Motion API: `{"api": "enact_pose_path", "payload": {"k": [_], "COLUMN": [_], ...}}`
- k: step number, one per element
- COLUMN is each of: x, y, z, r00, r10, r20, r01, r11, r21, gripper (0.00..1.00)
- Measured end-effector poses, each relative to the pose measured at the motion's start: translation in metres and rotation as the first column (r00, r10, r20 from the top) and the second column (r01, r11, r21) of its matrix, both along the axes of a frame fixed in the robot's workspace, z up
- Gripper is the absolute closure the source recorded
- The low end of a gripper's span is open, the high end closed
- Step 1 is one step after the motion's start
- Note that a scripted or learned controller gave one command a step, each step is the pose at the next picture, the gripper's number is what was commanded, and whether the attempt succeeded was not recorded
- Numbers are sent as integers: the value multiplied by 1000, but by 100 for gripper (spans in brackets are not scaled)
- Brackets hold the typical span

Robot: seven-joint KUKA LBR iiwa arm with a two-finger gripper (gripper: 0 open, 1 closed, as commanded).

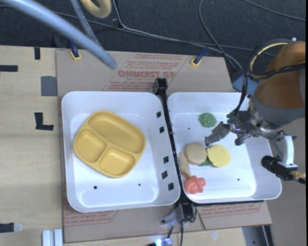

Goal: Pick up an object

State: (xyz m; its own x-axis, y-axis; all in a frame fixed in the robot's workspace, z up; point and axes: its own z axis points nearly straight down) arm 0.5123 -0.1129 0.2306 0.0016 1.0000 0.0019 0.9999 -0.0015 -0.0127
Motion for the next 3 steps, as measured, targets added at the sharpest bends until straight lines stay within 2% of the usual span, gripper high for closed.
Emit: {"api": "enact_pose_path", "payload": {"k": [1, 3], "x": [2, 10], "y": [0, 8], "z": [5, -110], "r00": [1000, 1000], "r10": [3, 2], "r20": [11, 5], "r01": [-3, -2], "r11": [1000, 1000], "r21": [-1, -1], "gripper": [0, 0]}}
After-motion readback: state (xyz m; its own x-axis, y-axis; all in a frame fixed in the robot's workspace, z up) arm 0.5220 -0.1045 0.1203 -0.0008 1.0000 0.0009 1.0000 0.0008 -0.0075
